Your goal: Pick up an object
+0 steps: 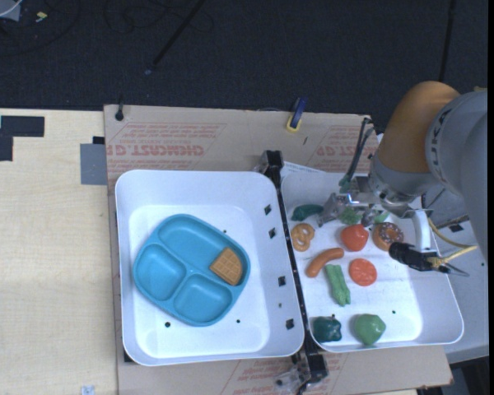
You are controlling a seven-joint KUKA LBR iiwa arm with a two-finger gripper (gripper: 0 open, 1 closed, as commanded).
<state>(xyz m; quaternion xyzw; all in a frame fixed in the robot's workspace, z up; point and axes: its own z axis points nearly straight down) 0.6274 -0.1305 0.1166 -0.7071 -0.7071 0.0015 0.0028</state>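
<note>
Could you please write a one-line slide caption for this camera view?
KUKA arm's gripper low over right white bin of toy foods; left white bin holds blue sectioned plate with tan waffle.

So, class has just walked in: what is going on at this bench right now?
A grey arm with an orange band reaches from the right over the right white bin, which holds toy food. Its gripper sits low at the bin's far side, by a dark green piece and a red tomato. The left white bin holds a blue divided plate with a tan waffle.
</note>
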